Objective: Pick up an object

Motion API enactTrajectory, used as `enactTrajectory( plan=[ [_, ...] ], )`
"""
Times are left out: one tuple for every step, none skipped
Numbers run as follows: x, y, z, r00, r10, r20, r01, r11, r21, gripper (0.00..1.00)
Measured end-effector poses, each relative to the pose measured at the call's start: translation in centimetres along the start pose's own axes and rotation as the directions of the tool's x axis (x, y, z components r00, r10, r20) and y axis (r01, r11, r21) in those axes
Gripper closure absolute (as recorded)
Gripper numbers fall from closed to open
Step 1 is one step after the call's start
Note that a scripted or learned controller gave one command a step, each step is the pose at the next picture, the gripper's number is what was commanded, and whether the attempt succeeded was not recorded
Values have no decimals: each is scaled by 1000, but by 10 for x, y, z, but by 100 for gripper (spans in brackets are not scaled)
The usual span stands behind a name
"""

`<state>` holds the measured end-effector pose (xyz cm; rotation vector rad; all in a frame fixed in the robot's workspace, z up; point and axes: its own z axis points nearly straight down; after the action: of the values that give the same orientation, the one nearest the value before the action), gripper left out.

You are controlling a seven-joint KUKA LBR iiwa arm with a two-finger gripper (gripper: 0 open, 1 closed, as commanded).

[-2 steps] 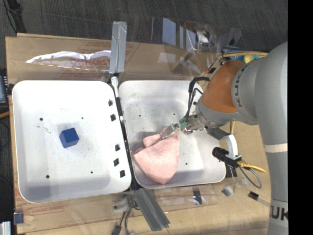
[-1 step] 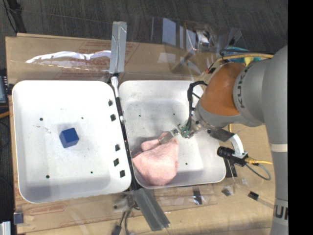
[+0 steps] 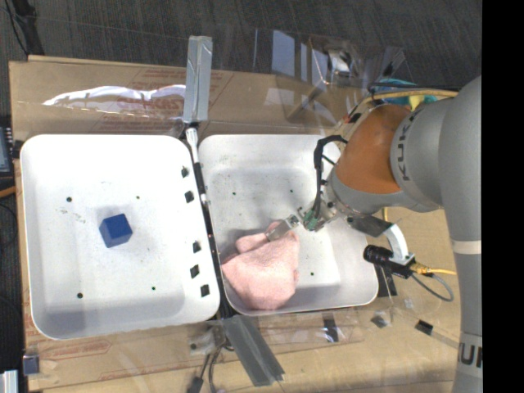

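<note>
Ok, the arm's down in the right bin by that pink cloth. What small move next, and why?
Probably a short push down and left onto the pink cloth. The end effector sits at the cloth's upper edge in the right bin, and nothing visibly sits between its tips yet. The blue block lies far off in the left bin.

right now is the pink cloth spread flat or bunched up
Bunched up. The pink cloth sits as a lumpy heap with folds in the right bin, near its front edge, with the gripper at its top edge.
</note>
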<state>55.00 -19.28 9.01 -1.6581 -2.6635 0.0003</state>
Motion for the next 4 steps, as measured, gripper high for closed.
enactTrajectory(
  plan=[
    [44,47,0,1000,9,1,-9,1000,0,0],
    [44,47,-6,1000,6,-1,-6,1000,4,100],
    [92,93,-112,965,263,2,-263,965,1,100],
    [48,92,-68,1000,10,-1,-10,1000,4,100]
  ],
)
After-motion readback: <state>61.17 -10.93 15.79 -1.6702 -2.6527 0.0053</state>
